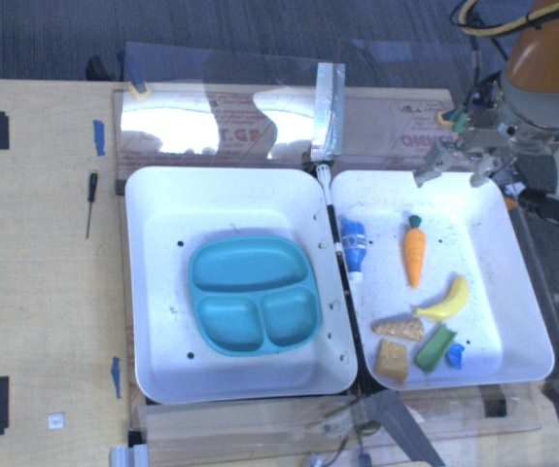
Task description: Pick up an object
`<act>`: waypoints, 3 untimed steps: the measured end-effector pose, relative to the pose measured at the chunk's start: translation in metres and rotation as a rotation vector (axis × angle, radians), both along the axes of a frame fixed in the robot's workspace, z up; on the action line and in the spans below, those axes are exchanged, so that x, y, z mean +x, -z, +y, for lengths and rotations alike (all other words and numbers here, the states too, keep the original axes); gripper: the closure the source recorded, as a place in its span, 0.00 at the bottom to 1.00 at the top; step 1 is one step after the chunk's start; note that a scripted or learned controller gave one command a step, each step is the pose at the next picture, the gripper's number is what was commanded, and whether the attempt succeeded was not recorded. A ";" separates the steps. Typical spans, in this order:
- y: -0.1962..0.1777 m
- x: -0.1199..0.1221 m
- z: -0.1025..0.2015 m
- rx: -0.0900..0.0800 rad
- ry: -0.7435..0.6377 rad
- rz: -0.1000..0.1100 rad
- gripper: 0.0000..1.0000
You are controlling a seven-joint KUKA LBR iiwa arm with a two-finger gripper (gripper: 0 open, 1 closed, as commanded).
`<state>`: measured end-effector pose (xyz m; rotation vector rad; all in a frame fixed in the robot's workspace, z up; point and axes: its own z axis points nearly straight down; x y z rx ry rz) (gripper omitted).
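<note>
right now the gripper [459, 166] hangs over the far edge of the right bin [527, 290], up near its back rim, and from this slanted look down i cannot tell how it is set for a grasp; nothing can be seen held in it. the things to pick from all lie in that same right bin, nearer the camera than the gripper. closest is the carrot [414, 250], which sits a little toward the camera and slightly left of the gripper, its green top pointing to the back rim and its long axis running nearly straight front to back in the view. just left of it, against the wall between the two bins, lies a blue and white tube [354, 245], also lengthwise front to back. farther forward is the banana [445, 301], slanted, and past that a close cluster at the front: two tan bread-like pieces [396, 343], a green piece [434, 347] and a small blue block [455, 356], near or touching each other. the left bin [153, 261] holds a blue divided tray [254, 293], well apart from the arm. my judgement is that the carrot is the likeliest target: it stands clear of its neighbours, so a grasp would need to close across its narrow width, side to side.
</note>
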<state>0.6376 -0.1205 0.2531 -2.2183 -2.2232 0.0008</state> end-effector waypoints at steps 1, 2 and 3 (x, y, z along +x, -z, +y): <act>0.155 -0.019 0.021 -0.003 -0.148 -0.009 0.00; 0.146 -0.019 0.020 -0.003 -0.146 -0.010 1.00; 0.035 -0.007 0.078 0.000 -0.140 -0.015 1.00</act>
